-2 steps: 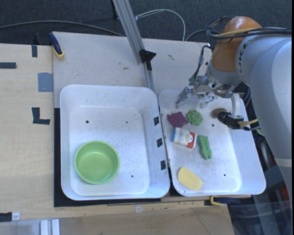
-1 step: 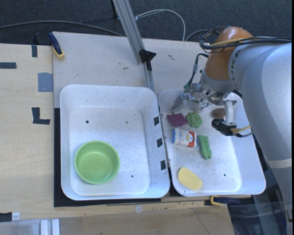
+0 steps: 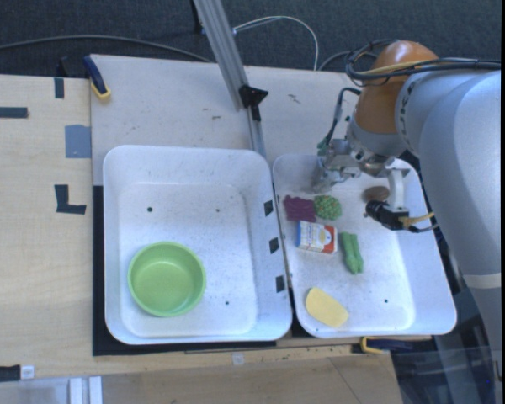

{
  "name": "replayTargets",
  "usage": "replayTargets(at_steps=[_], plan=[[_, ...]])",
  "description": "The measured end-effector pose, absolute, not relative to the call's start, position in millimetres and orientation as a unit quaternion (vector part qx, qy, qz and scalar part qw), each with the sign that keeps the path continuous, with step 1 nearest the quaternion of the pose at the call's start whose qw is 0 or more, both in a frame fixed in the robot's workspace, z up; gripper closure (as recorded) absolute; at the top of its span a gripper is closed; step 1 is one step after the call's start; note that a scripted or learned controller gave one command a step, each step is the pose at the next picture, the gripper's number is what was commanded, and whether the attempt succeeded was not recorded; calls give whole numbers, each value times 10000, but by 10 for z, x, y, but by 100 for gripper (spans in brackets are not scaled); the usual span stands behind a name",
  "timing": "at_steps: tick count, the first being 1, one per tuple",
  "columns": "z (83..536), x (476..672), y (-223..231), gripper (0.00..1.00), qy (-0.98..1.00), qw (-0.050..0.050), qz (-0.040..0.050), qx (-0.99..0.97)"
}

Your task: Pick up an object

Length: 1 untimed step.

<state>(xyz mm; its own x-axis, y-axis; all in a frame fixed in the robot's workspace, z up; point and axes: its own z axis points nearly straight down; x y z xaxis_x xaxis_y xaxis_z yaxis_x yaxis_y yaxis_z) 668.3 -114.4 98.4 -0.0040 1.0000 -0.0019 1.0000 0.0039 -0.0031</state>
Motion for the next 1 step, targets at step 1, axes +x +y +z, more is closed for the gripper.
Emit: replayTargets(at_steps=[1], plan=[[1617,6713,-1179,100,-7076,-24,-17,-7066]])
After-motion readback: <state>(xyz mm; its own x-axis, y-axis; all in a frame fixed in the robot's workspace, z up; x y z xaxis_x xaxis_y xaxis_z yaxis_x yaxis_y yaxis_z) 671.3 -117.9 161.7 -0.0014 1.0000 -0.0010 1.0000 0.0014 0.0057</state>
